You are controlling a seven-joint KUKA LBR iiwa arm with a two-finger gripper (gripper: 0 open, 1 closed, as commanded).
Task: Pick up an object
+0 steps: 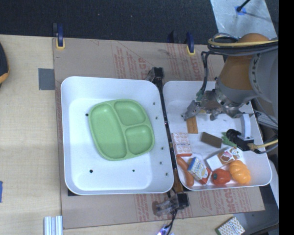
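A grey arm reaches from the right over the right white bin [264, 177] on a table; whether its jaws are spread or closed cannot be told. Toy foods — an orange fruit [239, 172], a tomato [220, 176] — lie at the bin's near end.
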